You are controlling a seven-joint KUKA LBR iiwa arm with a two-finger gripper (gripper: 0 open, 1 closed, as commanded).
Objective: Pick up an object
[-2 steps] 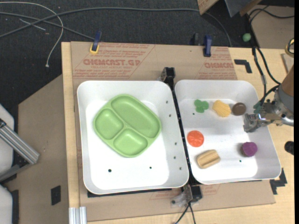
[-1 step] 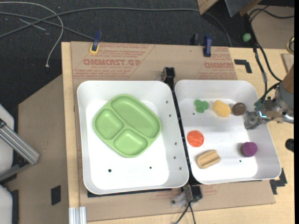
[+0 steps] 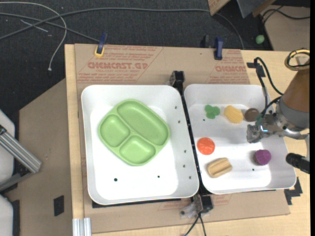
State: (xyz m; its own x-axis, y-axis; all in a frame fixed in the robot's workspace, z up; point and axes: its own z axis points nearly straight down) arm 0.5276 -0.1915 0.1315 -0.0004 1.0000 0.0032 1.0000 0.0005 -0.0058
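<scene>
- Left shallow white bin (image 3: 98,181): pale green three-compartment plastic plate (image 3: 133,131).
- Right shallow white bin (image 3: 236,181): small green leafy piece (image 3: 212,111), yellow lump (image 3: 233,114), brown ball (image 3: 251,114), orange-red round (image 3: 206,145), tan bread roll (image 3: 219,166), purple ball (image 3: 262,156).
- Two-finger gripper (image 3: 254,133) sits low just right of the brown ball.

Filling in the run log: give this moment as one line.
gripper: over right bin, holding nothing seen | nearest: brown ball, purple piece | left bin: green tray

Arm reaching in from right edge, orange band above wrist, gripper (image 3: 254,132) low, pointing left, nothing visibly gripped
</scene>
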